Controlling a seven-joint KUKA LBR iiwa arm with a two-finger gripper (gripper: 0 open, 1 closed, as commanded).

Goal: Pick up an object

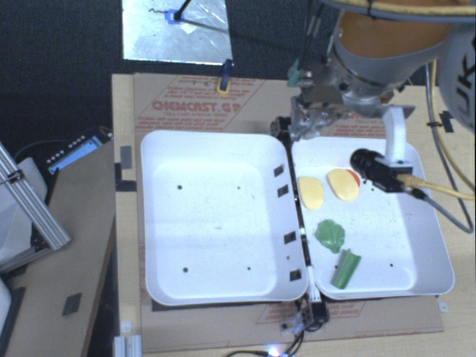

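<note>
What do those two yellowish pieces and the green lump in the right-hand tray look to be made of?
The two yellowish pieces look like smooth, matte moulded plastic or foam, evenly coloured like toy food. The green lump looks bumpy and dull, perhaps soft plastic. The right-hand tray appears glossy white plastic.

fixed overhead cam, slanted down, both bins [216, 143]

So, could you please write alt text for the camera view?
A grey and orange robot arm reaches in from the right over the far edge of two white bins. The right bin holds two yellow pieces and two green pieces; the left bin sits beside it.
</note>
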